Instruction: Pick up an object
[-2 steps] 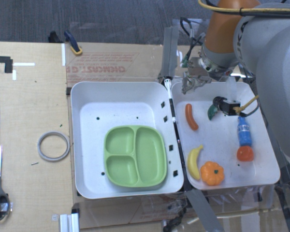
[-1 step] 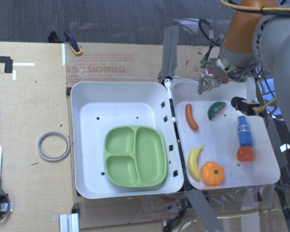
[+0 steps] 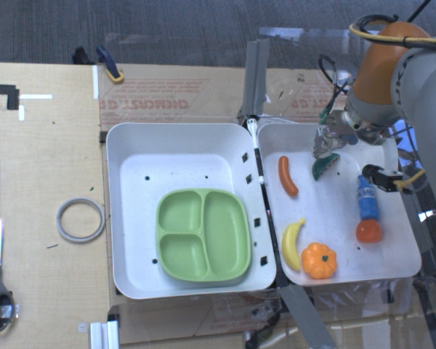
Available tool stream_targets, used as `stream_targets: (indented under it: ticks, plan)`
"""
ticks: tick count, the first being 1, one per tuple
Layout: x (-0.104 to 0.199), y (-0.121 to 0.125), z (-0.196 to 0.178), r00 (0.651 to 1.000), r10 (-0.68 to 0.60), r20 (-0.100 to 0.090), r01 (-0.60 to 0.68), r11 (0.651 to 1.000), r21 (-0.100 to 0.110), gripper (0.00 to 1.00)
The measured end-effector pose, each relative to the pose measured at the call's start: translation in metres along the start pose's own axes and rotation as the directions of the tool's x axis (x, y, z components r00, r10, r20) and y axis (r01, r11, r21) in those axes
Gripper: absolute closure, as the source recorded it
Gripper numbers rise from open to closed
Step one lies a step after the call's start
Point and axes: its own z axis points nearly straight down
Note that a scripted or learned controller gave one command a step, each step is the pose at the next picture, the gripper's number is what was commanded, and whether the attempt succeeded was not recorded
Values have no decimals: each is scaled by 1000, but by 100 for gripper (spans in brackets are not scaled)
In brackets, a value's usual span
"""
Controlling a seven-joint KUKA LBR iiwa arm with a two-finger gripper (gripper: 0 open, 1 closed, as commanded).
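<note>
Tool [image 3: 324, 150] sits upper right of frame, over the right bin [image 3: 392, 267]; can't tell whether it's apart or clamped. Dark green object [image 3: 325, 166] directly under its tip, touching or nearly. Sausage [image 3: 288, 177] just left. Blue bottle [image 3: 368, 198] and tomato [image 3: 368, 231] to the right.

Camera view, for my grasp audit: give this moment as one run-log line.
arm: over right bin | gripper: above dark green object, hold unconfirmed | hot dog, banana, pumpkin: untouched | green tray: left bin
</note>
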Motion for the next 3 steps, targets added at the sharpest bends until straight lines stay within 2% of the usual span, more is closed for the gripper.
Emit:
stream_targets:
  ticks: [1,2,3]
  plan:
    - [82,1,-73,1000,-4,-1,4,1000,-4,100]
    - [28,1,27,1000,1,0,-1,1000,-4,100]
    - [113,-9,-73,1000,-3,-1,3,1000,-4,100]
